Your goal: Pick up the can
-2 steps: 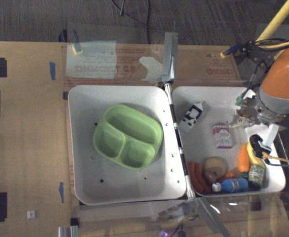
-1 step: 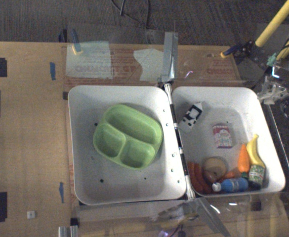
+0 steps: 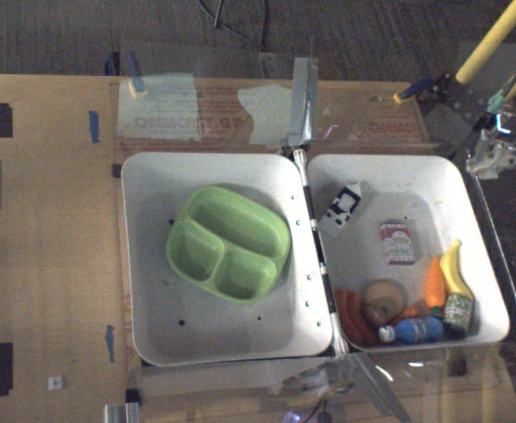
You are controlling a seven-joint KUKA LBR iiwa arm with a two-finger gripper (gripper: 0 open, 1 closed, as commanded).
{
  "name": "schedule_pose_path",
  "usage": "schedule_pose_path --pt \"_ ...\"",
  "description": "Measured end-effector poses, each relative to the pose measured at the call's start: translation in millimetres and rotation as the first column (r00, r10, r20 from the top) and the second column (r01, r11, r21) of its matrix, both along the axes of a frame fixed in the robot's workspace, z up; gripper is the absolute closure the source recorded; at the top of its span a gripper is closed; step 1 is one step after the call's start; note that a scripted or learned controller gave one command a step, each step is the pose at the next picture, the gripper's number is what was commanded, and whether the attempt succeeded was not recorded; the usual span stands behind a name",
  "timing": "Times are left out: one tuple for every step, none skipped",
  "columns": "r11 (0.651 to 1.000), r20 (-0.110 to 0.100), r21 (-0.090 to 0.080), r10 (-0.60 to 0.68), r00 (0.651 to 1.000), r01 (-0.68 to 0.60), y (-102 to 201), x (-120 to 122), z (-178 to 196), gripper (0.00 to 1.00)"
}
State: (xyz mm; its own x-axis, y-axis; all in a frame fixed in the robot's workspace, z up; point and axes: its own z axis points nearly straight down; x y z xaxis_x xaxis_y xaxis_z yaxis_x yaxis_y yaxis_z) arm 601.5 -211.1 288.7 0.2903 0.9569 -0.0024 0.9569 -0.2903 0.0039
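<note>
Camera view gives you both white bins side by side on the tan bench. The can lies on its side in the right bin, near the middle of the floor, red-and-white label up, with bare white around it on every side. Up and to its left you see a small black-and-white toy, close to the wall shared by the two bins. Along the near edge of that bin you find a cluster: a red-orange sausage-like piece, a round brown item, a blue bottle lying flat, a carrot, a banana and a small dark green container in the corner; what that container is, you cannot tell. The left bin holds a green divided plate, set at a slant.
</note>
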Motion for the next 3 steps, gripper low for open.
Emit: schedule_pose_path --pt "1.0 -0.001 0.001 0.0 1.0 0.0 0 0 0 0.0" --pt "0.998 -0.004 0.004 0.064 0.998 -0.064 12 -75 -141 0.0" --pt "0.984 -0.002 0.002 -0.178 0.984 0.178 37 -58 -55 0.0"
